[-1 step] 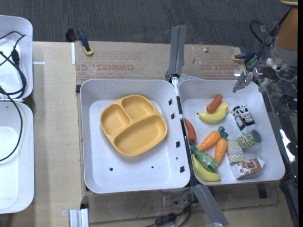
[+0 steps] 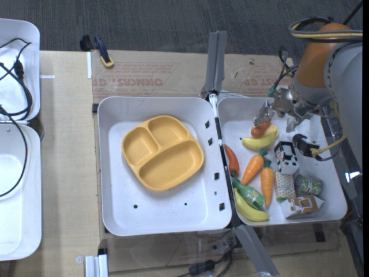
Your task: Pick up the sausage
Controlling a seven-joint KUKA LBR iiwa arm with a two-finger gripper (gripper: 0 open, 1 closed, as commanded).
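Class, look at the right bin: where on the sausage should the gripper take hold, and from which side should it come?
Probably from above, across the sausage at its exposed middle. It lies across the upper banana, so its sides look free there. The gripper is right above its upper end.

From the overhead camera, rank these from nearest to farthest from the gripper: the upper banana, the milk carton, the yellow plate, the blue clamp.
Measured from the gripper, in the right bin:
1. Upper banana, just below the gripper, right bin.
2. Milk carton, right bin's near corner.
3. Yellow plate, left bin.
4. Blue clamp, far left on the bench, outside the bins.
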